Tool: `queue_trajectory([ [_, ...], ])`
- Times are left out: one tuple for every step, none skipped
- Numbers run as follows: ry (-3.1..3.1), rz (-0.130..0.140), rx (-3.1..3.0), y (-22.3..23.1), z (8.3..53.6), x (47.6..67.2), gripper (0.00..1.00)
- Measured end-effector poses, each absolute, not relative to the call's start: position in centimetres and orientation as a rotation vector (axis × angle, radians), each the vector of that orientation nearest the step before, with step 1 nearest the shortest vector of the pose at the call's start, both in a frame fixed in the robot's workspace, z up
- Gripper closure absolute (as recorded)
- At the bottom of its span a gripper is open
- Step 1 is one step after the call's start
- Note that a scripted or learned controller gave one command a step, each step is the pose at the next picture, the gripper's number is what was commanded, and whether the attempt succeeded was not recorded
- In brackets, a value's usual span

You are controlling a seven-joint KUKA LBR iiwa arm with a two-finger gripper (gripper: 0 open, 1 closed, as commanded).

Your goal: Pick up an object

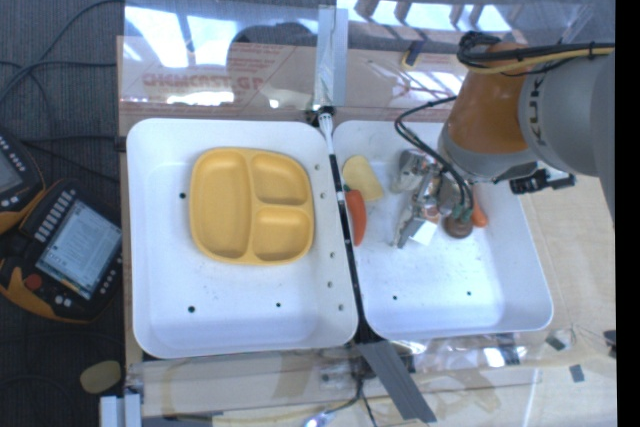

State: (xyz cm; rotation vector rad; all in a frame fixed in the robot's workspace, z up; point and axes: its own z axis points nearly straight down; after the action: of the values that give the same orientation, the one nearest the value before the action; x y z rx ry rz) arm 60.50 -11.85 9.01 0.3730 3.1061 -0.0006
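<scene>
Orange plastic toy carrot point(355, 215) is lying by the bin divider, looking light, stiff, slick; mid-body suits gripping. Claw point(418, 215) is hanging spread, holding nothing.

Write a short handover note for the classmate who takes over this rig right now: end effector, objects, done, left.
End effector: low in the right bin, fingers apart, holding nothing.
Objects: yellow piece and carrot by that bin's left wall; small brown item beside the end effector. Yellow divided tray sits in the left bin.
Done: arm has reached in.
Left: grip and lift one object.
</scene>
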Motion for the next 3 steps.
queue_trajectory([
  [3.101, -0.009, 0.370, -11.9, 10.2, 60.7, 1.00],
  [3.136, -0.002, -0.079, -8.5, 27.4, 60.0, 1.00],
  [3.109, -0.002, -0.440, -11.1, 23.4, 56.7, 1.00],
])
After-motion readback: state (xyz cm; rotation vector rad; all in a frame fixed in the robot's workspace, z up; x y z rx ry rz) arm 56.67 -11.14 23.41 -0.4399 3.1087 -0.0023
